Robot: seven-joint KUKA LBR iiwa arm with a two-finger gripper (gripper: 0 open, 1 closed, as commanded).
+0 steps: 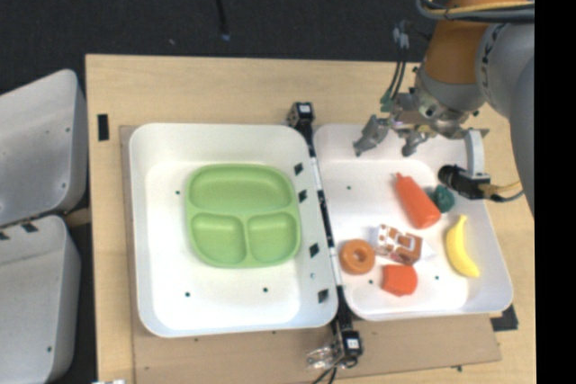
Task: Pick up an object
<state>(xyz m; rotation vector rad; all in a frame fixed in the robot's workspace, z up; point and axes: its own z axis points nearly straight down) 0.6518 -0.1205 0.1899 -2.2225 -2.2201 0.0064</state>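
The right bin [360,166] holds several toys. An orange carrot-shaped piece [416,200] lies near its middle with a small teal object [444,198] just to its right. A yellow banana [462,247] rests by the right wall. Nearer the front are an orange donut [357,257], a red-and-white block [399,243] and a red-orange lump [399,281]. My gripper [391,140] hangs over the bin's far part, up and left of the carrot piece. It is open, its two grey fingers [369,139] spread apart with nothing between them.
The left bin [153,283] holds a green divided plate [243,213]. A black-clipped divider [317,211] joins the two bins. Wooden bench [108,94] shows around them.
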